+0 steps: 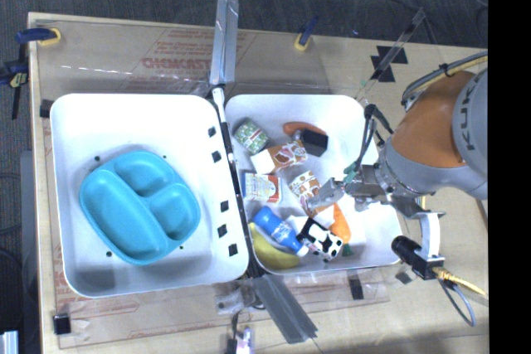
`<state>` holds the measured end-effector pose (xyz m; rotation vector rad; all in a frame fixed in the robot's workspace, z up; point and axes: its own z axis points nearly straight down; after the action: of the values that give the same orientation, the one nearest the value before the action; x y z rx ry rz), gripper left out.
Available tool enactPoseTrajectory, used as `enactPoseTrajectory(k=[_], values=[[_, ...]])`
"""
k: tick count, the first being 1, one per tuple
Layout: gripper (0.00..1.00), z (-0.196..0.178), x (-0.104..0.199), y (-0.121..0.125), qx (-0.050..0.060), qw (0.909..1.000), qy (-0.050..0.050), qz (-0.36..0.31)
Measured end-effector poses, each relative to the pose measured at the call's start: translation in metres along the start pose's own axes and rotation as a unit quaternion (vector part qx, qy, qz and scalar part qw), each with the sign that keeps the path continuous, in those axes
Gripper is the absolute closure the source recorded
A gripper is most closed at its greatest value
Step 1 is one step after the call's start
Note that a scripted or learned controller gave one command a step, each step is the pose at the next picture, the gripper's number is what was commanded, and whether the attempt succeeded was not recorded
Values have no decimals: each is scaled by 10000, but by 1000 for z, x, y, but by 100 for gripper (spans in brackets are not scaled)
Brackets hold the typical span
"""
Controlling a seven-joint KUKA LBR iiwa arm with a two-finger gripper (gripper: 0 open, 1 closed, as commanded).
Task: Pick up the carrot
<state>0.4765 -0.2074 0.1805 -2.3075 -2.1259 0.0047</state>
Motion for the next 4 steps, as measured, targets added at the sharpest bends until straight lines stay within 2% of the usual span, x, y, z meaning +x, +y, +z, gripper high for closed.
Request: enactPoseTrajectory(k=[1, 2, 3, 4], values=[[0, 64, 3, 4, -65, 10000, -12, -37], [0, -42, 6, 0, -22, 9999, -3, -160], [0, -21, 5, 0, -4, 9997, 2, -225], [0, -19, 1, 0, -3, 9992, 9, -404]])
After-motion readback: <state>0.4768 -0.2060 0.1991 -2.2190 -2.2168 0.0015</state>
